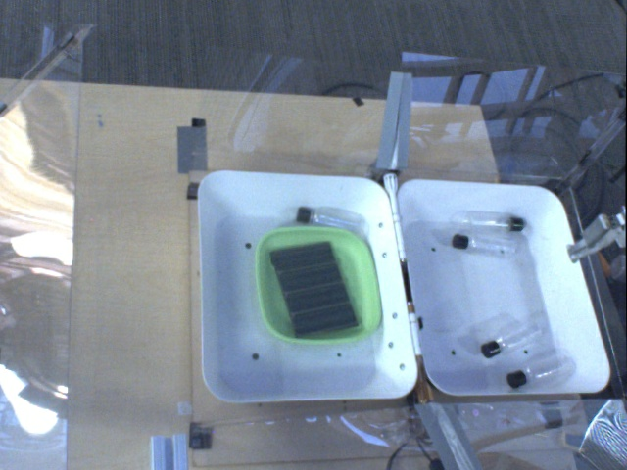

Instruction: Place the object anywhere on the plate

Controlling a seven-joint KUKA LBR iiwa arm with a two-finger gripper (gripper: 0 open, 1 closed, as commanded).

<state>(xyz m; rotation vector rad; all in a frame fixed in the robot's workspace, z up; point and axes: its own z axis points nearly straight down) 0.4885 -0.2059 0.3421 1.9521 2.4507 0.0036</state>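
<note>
Dark block (313,289) lengthwise up-left on plate (364,262)

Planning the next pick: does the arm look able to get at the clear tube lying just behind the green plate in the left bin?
Probably yes. The tube lies uncovered beside the plate, nothing on it, though the bin wall stands close.

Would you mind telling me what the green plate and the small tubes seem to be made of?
The green plate looks like moulded plastic with a smooth, slightly glossy, even colour. The tubes, such as one with a black cap, seem clear plastic or glass; the bin floor shows through them.
</note>
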